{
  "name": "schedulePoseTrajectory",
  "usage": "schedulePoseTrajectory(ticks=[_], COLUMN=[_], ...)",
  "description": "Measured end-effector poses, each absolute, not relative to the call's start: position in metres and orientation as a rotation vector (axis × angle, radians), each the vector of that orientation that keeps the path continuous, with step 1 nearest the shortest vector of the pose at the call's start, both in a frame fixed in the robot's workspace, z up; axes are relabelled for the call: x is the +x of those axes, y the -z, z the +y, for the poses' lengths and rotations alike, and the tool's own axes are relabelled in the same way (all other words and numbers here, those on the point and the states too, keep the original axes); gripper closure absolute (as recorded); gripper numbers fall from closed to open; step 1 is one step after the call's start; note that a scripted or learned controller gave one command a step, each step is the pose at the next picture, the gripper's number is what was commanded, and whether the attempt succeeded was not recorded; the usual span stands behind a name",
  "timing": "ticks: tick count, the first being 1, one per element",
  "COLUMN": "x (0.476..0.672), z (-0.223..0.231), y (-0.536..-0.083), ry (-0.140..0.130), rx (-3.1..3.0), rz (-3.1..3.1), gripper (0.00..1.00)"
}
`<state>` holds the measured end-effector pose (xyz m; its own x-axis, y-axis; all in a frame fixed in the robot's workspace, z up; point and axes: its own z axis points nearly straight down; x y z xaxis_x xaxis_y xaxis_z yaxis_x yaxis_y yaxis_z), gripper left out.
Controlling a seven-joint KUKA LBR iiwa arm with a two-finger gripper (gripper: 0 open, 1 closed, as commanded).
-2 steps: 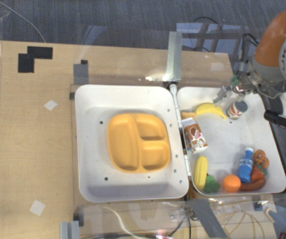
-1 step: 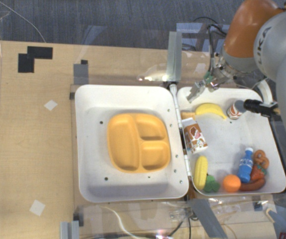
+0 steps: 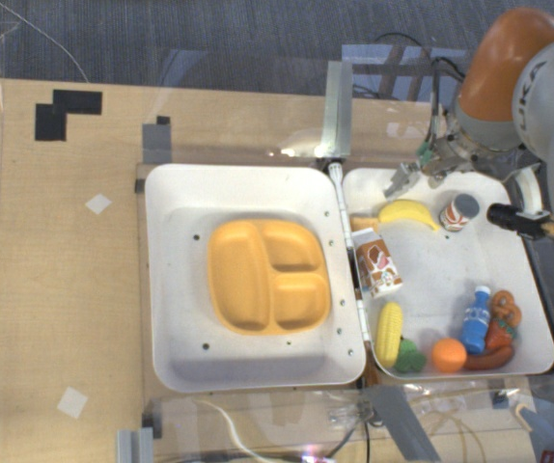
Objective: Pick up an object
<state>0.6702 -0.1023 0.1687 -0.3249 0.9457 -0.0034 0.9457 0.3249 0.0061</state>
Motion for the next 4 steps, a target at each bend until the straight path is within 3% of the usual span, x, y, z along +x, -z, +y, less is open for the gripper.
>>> schedulePoseTrajectory(ticks=[1, 3, 4], x=[0.669, 0.666, 0.664], z=[-0.120, -0.111, -0.107], y=[-0.108, -0.092, -0.088], ry=[-0.001, 0.034, 0.035], rx=[1.833, 1.406, 1.115], rz=[2.548, 2.806, 2.946], gripper=[0.00, 0.00, 0.00])
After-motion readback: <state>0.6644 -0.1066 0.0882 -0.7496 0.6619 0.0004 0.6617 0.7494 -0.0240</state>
